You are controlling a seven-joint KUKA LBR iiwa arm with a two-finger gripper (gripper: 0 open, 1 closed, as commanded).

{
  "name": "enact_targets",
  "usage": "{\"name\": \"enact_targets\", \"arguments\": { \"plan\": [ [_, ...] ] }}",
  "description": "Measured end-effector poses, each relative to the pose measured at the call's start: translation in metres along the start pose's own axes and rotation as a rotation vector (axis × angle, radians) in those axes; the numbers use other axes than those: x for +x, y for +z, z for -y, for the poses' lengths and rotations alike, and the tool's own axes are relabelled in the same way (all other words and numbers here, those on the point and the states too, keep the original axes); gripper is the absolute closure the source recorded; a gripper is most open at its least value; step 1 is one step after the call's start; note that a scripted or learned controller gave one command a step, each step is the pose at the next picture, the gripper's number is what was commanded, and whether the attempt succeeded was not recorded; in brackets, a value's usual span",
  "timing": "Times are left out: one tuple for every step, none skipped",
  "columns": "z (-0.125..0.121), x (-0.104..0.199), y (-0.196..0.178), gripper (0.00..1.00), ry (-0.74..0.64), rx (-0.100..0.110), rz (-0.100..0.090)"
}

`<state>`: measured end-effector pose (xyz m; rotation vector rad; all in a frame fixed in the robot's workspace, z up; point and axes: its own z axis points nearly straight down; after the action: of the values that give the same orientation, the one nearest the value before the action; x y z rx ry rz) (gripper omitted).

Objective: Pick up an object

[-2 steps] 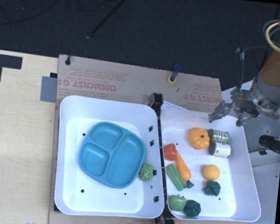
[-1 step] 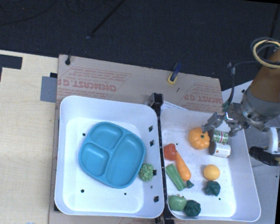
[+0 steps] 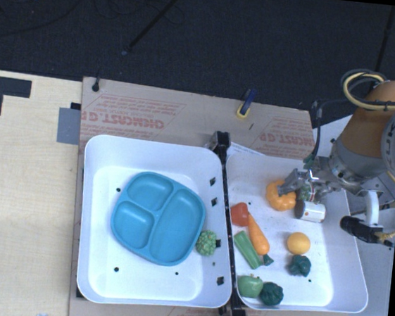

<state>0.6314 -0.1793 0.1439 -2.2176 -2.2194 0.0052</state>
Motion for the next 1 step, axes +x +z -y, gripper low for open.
{"name": "enact_targets", "arguments": {
  "plan": [
    [0.0008,0.0031,0.0540,0.00,-0.001,0.004,-0.002]
  ]
}}
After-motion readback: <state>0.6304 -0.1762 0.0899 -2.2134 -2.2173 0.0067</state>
